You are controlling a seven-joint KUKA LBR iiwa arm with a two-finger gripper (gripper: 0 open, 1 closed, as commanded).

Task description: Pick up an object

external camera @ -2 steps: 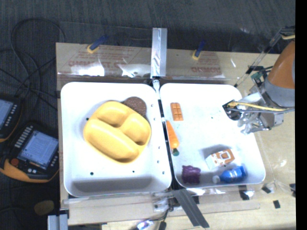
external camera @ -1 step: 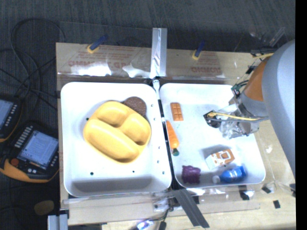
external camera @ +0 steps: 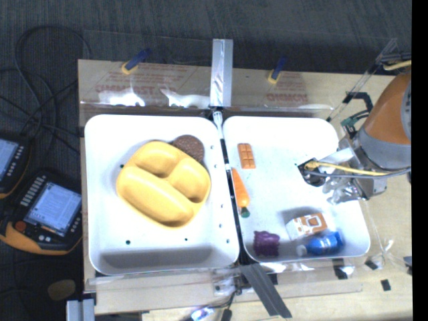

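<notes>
Camera view.

Clerk: Entry one, pincer (external camera: pixel 338 191). It hangs over the right edge of the right bin (external camera: pixel 281 136), below the grey wrist. Whether it stands wide or narrow I cannot tell, because the metal there reads as one pale blur.

Checker: Nearest stock?

Clerk: White-and-orange toy (external camera: pixel 307 225), just below and left of the pincer in the bin's lower right corner. Blue object (external camera: pixel 326 241) is touching or nearly touching its lower side. Purple lump (external camera: pixel 266 243) lies further left along the same wall. Carrot (external camera: pixel 239 189) is against the divider, with the orange block (external camera: pixel 247 156) above it. In the left bin (external camera: pixel 134 246), the yellow mass (external camera: pixel 164 181) overlaps the brown disc (external camera: pixel 189 146).

Checker: Handling note?

Clerk: In my judgement the toy is the shortest reach, but the blue object crowds it. Come straight down and close across the toy's free sides, so the neighbour is not caught or pushed. The orange block, which lies alone on bare floor, is the cleaner pick if it is not too flat. The yellow mass looks too broad to span.

Checker: Anything unclear?

Clerk: The arm is cut off at the right above the tabletop (external camera: pixel 391 259). The brown disc is half covered, and the blue object's shape and the purple lump's make are indistinct. The gap between toy and blue object is not resolvable.
</notes>
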